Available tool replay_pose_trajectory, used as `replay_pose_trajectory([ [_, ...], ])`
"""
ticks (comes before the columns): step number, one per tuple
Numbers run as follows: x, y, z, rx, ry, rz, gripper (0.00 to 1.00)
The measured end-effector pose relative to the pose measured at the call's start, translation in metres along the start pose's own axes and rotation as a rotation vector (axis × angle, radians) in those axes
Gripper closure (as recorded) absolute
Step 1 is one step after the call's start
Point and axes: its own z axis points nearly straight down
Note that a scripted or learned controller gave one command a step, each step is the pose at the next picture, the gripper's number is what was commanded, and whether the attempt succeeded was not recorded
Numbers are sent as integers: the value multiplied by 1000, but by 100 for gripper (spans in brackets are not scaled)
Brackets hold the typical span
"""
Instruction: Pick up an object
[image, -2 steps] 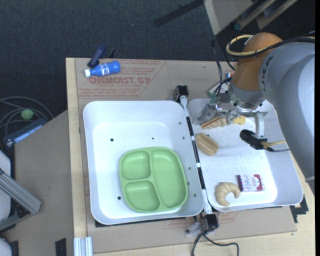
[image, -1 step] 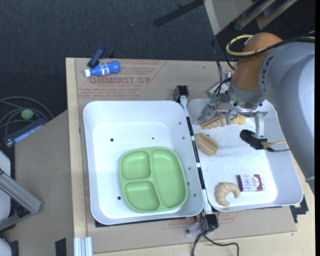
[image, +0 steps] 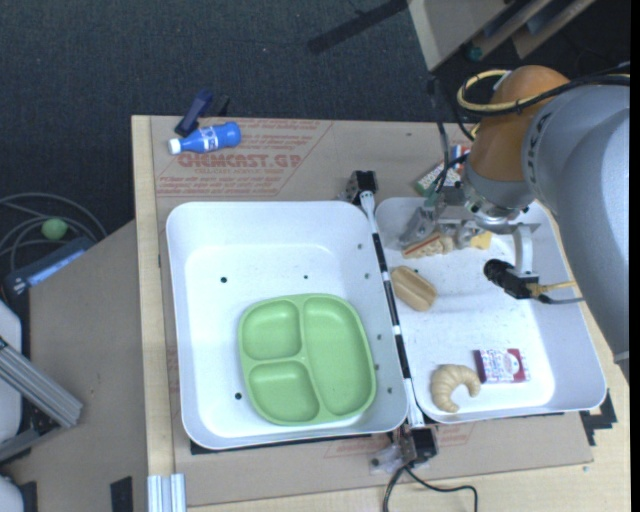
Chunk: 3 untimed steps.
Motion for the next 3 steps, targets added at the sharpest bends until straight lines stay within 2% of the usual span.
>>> replay_pose_trajectory([
  [1,0,2,-13,-8,-1,-1,100],
  [2,46,-45,-102,-2,2,-2,100],
  [3,59,-78,-117,3,2,-1,100],
])
